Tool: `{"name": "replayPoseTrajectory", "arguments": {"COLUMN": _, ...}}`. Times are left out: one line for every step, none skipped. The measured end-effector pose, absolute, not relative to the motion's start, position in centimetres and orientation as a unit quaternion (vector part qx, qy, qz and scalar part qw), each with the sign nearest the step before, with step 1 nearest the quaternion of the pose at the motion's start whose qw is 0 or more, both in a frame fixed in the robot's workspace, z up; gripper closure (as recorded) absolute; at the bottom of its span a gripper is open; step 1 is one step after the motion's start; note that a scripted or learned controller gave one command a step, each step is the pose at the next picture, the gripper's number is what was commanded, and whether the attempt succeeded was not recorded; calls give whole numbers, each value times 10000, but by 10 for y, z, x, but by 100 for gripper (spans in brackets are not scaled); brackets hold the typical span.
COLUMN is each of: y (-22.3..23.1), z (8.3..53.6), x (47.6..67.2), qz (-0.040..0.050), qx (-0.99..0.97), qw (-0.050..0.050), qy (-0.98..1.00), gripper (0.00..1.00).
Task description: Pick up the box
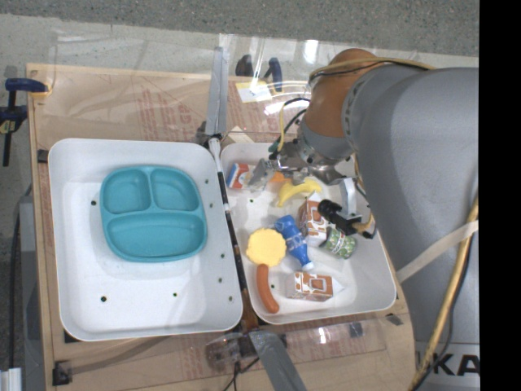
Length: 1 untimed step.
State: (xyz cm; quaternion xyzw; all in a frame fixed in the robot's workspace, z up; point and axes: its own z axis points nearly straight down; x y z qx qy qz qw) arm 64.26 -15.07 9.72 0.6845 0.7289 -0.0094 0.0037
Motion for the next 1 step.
{"name": "replayPoseTrajectory", "arguments": {"y": -139, "z": 88, "x": 644, "qz": -140, "qx": 6582, "qw": -61, "qy": 7527, "gripper": 0}}
